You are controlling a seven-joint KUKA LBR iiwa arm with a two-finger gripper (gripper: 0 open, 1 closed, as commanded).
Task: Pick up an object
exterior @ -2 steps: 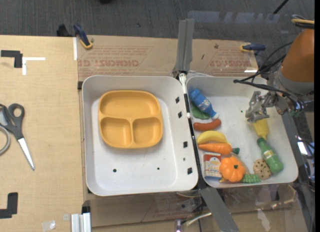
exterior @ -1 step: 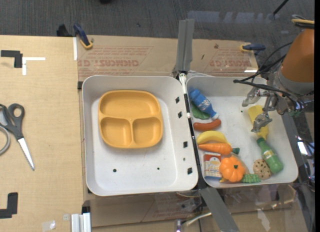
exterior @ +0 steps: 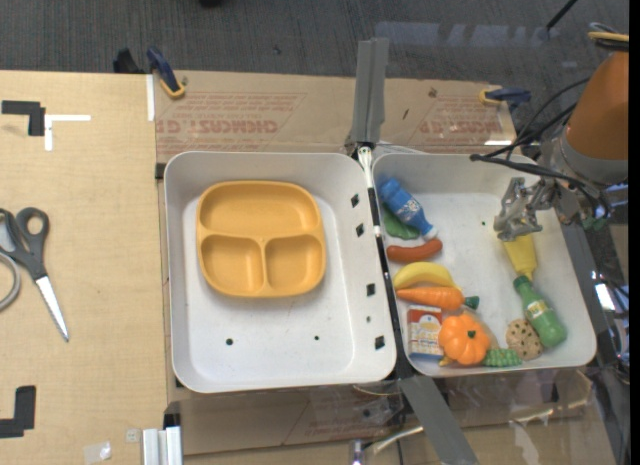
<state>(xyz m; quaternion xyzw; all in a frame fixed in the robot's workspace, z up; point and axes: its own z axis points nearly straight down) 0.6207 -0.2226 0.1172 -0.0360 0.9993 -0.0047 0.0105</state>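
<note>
My end effector (exterior: 519,215) sits over the right bin (exterior: 470,181), near its right wall in the upper half; can't tell whether it's apart or together from this angle, and nothing is visibly between the tips. Yellow bottle (exterior: 520,254) lies just below the end effector, its top end right at the tips, can't tell if touching. Green bottle (exterior: 541,313) further below, slightly right, tilted, lying on the bin floor. Cookie (exterior: 521,337) below that, just left of the green bottle's base, touching or nearly so. Blue bottle (exterior: 404,205) well to the left of the end effector, at about the same height, against the bin's left wall, with a green item under it that I can't identify. Red sausage (exterior: 414,250) left and a bit lower. Banana (exterior: 424,275) and carrot (exterior: 430,296) further down-left, carrot just beneath the banana. Orange pumpkin (exterior: 464,339) far below-left, beside a red-and-white carton (exterior: 423,331) on its left and a small green piece (exterior: 502,357) on its right. Left bin (exterior: 190,283) well apart to the left, holding a yellow divided plate (exterior: 262,237), upright, three compartments. Scissors (exterior: 35,263) on the table (exterior: 90,353) at far left.
</note>
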